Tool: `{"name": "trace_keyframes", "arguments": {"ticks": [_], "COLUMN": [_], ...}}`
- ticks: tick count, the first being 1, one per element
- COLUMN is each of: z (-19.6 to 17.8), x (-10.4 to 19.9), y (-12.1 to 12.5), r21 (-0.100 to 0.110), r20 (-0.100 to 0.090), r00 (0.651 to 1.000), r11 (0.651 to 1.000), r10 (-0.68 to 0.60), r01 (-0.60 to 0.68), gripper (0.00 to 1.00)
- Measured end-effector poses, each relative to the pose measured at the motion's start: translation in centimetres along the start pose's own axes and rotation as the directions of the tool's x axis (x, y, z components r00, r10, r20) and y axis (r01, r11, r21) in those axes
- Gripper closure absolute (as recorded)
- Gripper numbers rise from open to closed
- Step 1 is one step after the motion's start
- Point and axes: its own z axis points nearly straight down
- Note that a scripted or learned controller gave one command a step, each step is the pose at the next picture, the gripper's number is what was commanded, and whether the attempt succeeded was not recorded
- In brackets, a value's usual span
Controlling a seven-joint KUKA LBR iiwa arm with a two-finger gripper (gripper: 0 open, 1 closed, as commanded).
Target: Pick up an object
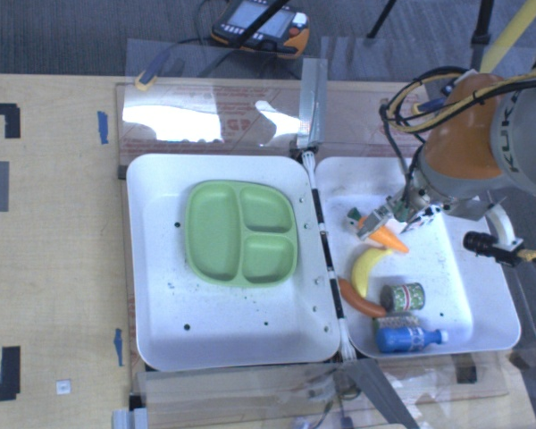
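1. Reaching in from the right, the arm (482,132) hangs over the right bin (482,315), with its hand (400,211) low above the bin's upper middle; whether the hand is open or closed cannot be told, and nothing can be seen held in it.
2. Just under and left of the hand lies a carrot (389,237), touching or nearly touching a small grey-and-green piece (361,219).
3. Below the carrot lies a banana (368,268), then a sausage (361,299) hard against the bin's left wall.
4. A can (404,296) lies on its side just right of the banana; its label is too small to read.
5. A blue bottle (409,338) lies along the near edge, cap to the right; no writing is legible.
6. Bare floor shows in the right bin's right half and top left corner.
7. A green tray (242,233) with three compartments sits mid-way in the left bin (161,320), with bare margin all around.
8. On the desk (45,239) are black marks and blue tape; a handheld device (257,23) lies beyond the bins.
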Motion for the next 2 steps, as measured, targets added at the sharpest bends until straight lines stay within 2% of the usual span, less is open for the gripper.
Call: {"name": "trace_keyframes", "arguments": {"ticks": [1,2], "z": [-1.01,-0.99], "x": [-0.27,-0.26], "y": [0.22,0.2], "r21": [-0.006,-0.005], "r20": [0.003,0.003], "r00": [1.0,1.0], "r11": [1.0,1.0], "r10": [0.003,0.002], "r01": [-0.003,-0.002], "gripper": [1.0,0.0]}}
